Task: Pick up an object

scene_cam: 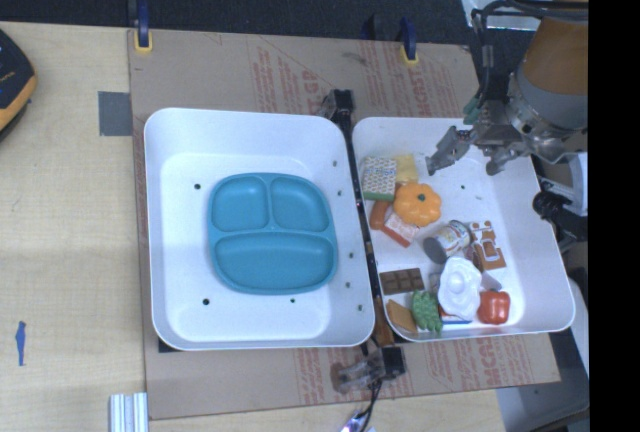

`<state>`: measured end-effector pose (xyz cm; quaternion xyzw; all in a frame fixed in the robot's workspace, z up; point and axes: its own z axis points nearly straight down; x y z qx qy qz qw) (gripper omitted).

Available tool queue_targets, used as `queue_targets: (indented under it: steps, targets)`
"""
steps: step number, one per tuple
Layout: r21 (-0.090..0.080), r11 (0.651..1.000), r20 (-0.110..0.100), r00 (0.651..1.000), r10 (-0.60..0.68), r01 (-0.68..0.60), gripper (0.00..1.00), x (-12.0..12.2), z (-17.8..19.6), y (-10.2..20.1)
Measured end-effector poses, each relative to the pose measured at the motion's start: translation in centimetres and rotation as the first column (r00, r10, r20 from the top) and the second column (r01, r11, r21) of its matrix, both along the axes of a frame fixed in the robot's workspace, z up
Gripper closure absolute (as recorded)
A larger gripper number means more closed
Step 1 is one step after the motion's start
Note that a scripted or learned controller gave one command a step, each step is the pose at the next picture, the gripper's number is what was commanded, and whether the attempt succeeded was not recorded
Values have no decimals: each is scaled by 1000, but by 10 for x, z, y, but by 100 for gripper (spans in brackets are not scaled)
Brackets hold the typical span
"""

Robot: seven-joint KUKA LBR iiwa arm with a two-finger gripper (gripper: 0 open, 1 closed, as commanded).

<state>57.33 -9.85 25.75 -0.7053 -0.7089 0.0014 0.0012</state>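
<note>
- Nearest, at the bottom edge of the tabletop (70,250), a black clamp (385,362) sits between the front corners of the two white bins.
- The right bin (545,260) holds a crowd of toy foods along its left and front: a red tomato-like piece (494,306) near the front rim, just beside a white lumpy item (459,286), with a green leafy piece (427,312) and a brown chocolate bar (401,280) to their left.
- Farther in, a silvery can (451,239) lies on its side beside a brown-and-white waffle-like piece (487,246), and an orange pumpkin (417,204) rests above a reddish block (395,226).
- Beyond the pumpkin lie a green-checked sponge-like square (379,177) and a pale yellow piece (405,166), touching.
- The left bin (170,315) carries a blue divided plate (272,231) at its middle.
- At the far right, the gripper (470,152) hangs over the right bin's back area, its fingers (443,152) spread apart and holding nothing, near but clear of the yellow piece.
- Farthest, two blue clips (142,22) pin the brown board's back edge.
</note>
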Motion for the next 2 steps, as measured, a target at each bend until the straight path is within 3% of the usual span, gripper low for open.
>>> queue_targets:
  steps: [1, 2]
  targets:
    - [-5, 1000, 20, 1000, 2, -1, 0, -39, -142, -11]
    - [-24, 1000, 51, 999, -3, 4, 0, -47, -152, -5]
